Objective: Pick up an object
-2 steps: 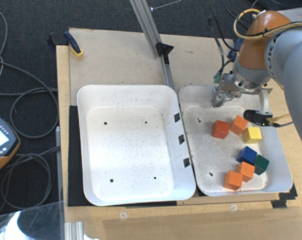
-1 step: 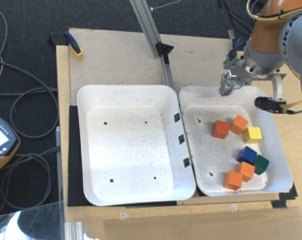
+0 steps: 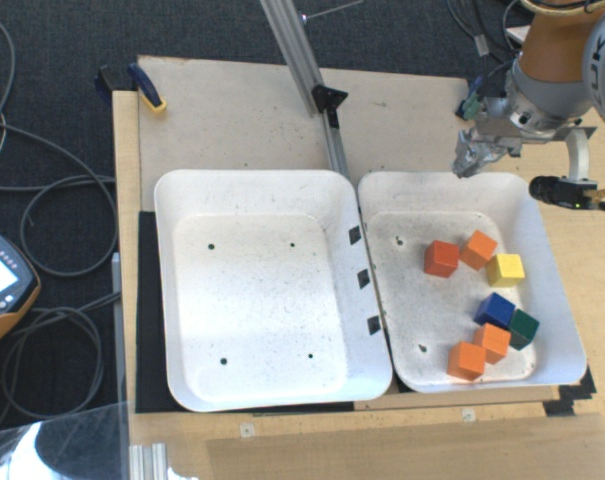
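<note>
Orange, yellow, blue and green blocks lie in the right bin (image 3: 552, 268): a red-orange block (image 3: 442, 259) sits beside an orange one (image 3: 478, 249) and a yellow one (image 3: 506, 269), with blue (image 3: 495, 310), green (image 3: 523, 327) and two orange cubes (image 3: 480, 350) clustered nearer the front. Gripper (image 3: 469, 164) hangs above the bin's far rim, holding nothing; its opening cannot be told.

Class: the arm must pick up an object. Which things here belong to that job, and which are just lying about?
Job: gripper; right bin; red block; orange blocks; yellow block; blue block; green block.
Lying about: left bin; cables; blue-yellow clamp.
</note>
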